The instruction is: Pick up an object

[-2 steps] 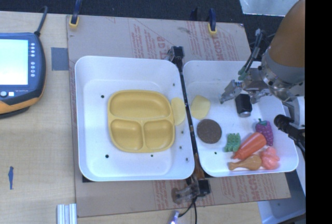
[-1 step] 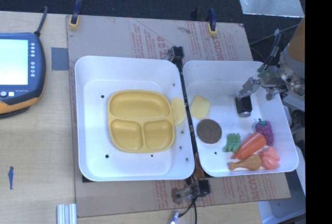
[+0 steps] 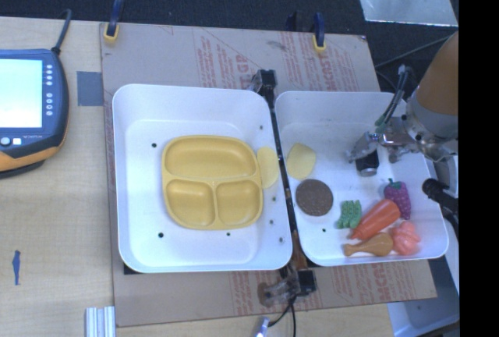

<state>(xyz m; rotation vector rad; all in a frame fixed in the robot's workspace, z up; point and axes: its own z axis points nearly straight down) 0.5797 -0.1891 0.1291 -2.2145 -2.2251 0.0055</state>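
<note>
Two toys flank gripper [image 3: 367, 156], both apart from it: brown patty [image 3: 314, 196] at its 8 o'clock, grapes [image 3: 397, 199] at 5; open/shut can't be told.

The gripper [image 3: 373, 148] is over the right bin [image 3: 327, 105], near the carrot [image 3: 376, 218] and grapes [image 3: 398, 197].

In the right bin [image 3: 327, 121] we find bare floor along the far wall, while the near right corner is crowded: carrot [image 3: 376, 218], grapes [image 3: 397, 197], drumstick [image 3: 369, 248] and green vegetable [image 3: 349, 214] lie close together. A brown patty [image 3: 314, 196] and yellow disc [image 3: 301, 160] sit by its left wall. The yellow divided tray [image 3: 212, 180] takes the left bin's [image 3: 140, 148] centre, leaving us a bare strip around it.
</note>
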